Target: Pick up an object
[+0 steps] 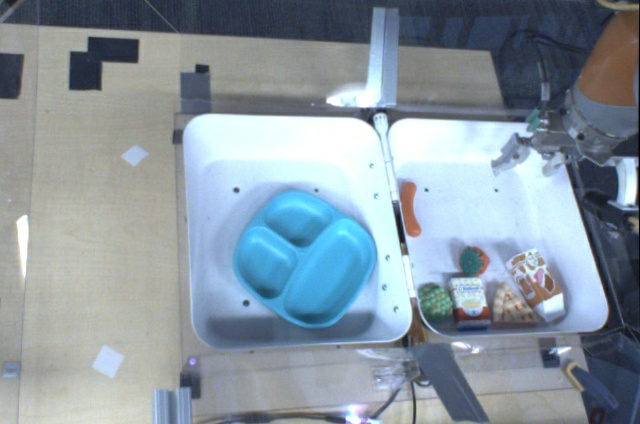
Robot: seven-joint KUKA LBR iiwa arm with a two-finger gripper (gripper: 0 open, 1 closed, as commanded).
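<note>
In the right bin (460,162), several small items cluster in the near corner. They are a green lumpy piece (433,298), a small printed box (468,300), a round green-and-orange piece (474,260), a tan waffle-like piece (513,305) and a brown-and-white packet (533,277). An orange stick (409,210) lies along the bin's left wall. My gripper (527,159) hangs over the far right corner of this bin, well away from the cluster. It is open, with nothing between its fingers.
A blue divided plate (305,257) lies in the left bin (215,162). A metal post (384,52) stands behind the wall shared by the two bins. Cables and dark hardware (610,212) crowd the right bin's right side.
</note>
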